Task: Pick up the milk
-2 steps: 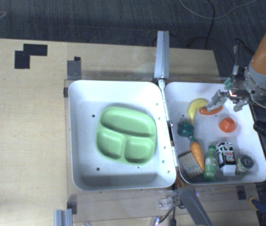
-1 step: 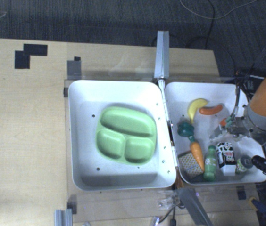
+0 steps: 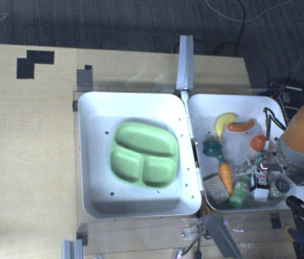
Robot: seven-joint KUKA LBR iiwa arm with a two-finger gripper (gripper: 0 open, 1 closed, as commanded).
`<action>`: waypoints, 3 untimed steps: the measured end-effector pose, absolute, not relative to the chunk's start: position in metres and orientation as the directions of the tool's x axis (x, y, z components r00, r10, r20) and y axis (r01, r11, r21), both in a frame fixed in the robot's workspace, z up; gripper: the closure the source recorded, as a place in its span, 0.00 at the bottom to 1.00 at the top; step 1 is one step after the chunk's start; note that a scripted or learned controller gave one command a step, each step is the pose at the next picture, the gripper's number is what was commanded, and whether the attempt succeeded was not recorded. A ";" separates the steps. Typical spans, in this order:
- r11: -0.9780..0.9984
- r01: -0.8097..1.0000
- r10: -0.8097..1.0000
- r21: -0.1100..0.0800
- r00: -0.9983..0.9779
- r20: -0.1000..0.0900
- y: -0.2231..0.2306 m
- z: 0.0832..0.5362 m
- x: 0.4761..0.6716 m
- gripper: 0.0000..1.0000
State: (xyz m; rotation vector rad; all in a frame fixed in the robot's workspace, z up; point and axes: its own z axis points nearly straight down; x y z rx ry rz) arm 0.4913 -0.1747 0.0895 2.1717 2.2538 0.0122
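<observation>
Nearest the camera, along the right bin's front edge, sit a green bottle and a mesh-patterned item, with an orange carrot just behind them, its long axis running front to back. Beside these, a small white and dark carton, seemingly the milk, lies under the gripper; which way it points is too blurred to tell. Whether the gripper is released or clenched cannot be told. Farther back lie a teal piece, a red item, a sausage and a yellow banana. In the left bin rests a green sectioned tray. Both bins sit on a pale wooden bench, with dark carpet and a thin cable beyond.
</observation>
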 end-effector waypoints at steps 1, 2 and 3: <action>0.038 0.999 0.999 0.019 -0.038 -0.003 -0.174 0.101 0.494 1.00; 0.039 0.999 0.999 0.020 -0.039 -0.003 -0.174 0.101 0.494 0.00; -0.188 0.982 0.982 0.008 0.188 0.000 -0.148 0.097 0.514 0.00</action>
